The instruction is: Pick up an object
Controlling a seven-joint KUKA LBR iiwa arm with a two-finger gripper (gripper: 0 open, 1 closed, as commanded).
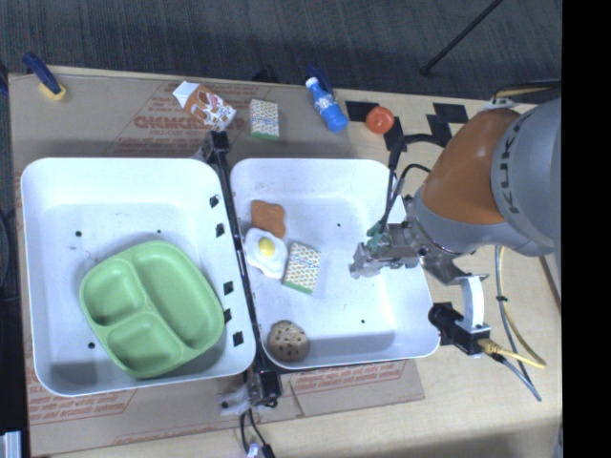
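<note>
plastic makes up most of what lies here, so nearly every candidate looks light and stiff. in the left white bin [38,256] a pale green three-compartment plastic tray [151,308] lies flat near the bin's front; it is broad and smooth, likely awkward for two fingers except at its raised rim. across the black divider, the right white bin [315,175] holds four small things along its left side: a brown toast-like slab [269,218], just in front of it a white fried-egg toy with a yellow yolk [265,252], touching or nearly touching a small patterned green-and-white box [303,267], and, apart near the front wall, a round brown cookie-like piece [286,341]. the box seems the easiest pick, with flat stiff sides to pinch across its narrow width; the egg looks thin and slippery, and the cookie sits close to the wall, leaving little room for a finger. the centre and right of this bin offer bare floor for an approach. further right, the grey two-finger gripper [368,260] sits low over that bare floor, well apart from the objects; whether its fingers are spread or closed cannot be told, and nothing is seen between them. beyond the bins on the bench lie a blue bottle [327,106] and an orange round piece [380,118].
</note>
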